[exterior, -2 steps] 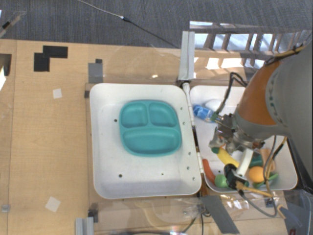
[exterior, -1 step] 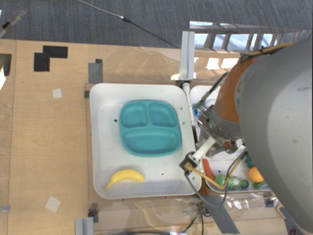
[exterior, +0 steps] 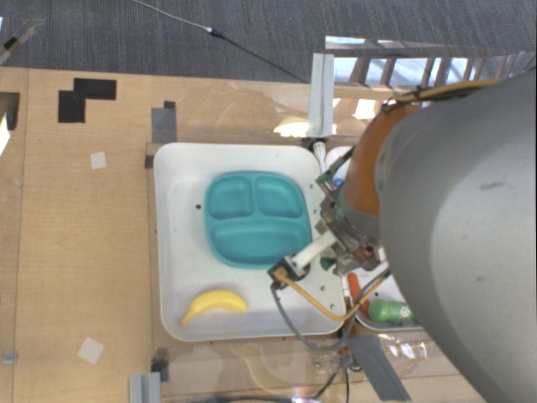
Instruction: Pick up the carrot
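Arm (exterior: 453, 217) covers most of the right bin (exterior: 394, 327). Left bin (exterior: 172, 225) bears tray (exterior: 252, 221) and banana (exterior: 215, 304). Carrot (exterior: 354, 286), an orange sliver beside the wrist, is largely hidden; likely light, stiff, smooth: grip mid-length. Gripper state: cannot tell.

The wooden bench (exterior: 84, 250) bears two white bins (exterior: 180, 225) side by side.
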Motion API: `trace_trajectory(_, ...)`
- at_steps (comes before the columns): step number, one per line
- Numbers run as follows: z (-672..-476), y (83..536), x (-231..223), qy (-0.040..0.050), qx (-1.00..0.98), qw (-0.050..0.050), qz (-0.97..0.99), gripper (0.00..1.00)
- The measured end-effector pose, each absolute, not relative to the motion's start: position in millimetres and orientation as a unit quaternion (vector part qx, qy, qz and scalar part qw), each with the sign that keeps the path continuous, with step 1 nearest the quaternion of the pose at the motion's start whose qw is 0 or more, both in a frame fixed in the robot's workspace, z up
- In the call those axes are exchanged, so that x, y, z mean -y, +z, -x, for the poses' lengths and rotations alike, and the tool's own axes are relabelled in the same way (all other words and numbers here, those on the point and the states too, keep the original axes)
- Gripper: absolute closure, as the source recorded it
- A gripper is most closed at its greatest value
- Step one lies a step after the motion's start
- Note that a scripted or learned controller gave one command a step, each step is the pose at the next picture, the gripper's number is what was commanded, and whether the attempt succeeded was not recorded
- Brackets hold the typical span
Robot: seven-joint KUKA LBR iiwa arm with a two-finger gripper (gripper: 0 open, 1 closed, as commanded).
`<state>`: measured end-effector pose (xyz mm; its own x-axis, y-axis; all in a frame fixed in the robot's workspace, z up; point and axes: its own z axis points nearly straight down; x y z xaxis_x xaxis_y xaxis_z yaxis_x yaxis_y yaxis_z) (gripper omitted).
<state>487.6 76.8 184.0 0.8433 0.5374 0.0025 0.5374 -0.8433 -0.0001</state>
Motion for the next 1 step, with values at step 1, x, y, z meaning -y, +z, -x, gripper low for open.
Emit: trace_trajectory(1,-486.2,166.0,-158.5,0.0002,0.245,0.002,0.970,1.00)
